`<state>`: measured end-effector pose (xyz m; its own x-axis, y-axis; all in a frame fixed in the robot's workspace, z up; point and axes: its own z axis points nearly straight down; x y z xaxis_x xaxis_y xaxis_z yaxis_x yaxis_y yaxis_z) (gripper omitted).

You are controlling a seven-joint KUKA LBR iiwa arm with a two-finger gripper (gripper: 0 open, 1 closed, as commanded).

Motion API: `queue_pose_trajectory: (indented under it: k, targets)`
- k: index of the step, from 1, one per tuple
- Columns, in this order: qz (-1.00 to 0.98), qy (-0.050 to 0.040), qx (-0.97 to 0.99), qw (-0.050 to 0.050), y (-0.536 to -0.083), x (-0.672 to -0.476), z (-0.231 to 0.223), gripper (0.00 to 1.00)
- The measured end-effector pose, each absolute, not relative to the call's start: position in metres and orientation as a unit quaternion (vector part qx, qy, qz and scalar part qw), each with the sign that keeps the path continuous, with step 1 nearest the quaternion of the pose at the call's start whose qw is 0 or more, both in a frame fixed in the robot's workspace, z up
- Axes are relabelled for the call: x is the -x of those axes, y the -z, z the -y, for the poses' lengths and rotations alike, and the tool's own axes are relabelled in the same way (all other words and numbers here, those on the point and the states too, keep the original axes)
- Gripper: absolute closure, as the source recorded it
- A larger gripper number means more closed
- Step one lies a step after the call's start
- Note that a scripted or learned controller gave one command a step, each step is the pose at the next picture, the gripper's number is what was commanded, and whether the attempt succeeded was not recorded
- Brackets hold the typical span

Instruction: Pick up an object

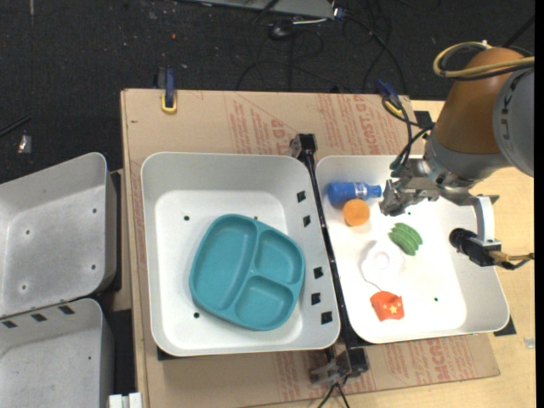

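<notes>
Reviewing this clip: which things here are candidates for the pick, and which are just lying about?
Job in hand:
gripper, above the right bin
blue bottle
orange ball
green object
white cup
red object

Lying about:
teal divided plate in the left bin
cardboard beneath

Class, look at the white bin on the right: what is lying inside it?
Inside the right bin lie a blue bottle, an orange ball, a green ridged object, a white cup and a small red object. The gripper covers the floor beneath it.
</notes>
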<state>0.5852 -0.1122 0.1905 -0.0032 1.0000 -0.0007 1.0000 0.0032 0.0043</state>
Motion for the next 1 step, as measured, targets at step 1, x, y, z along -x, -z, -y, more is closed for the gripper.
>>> queue_pose_trajectory:
  k: [1]
  targets:
    - [-0.708, -0.0010, -0.706, 0.001, -0.2119, -0.5861, 0.1122, 1.00]
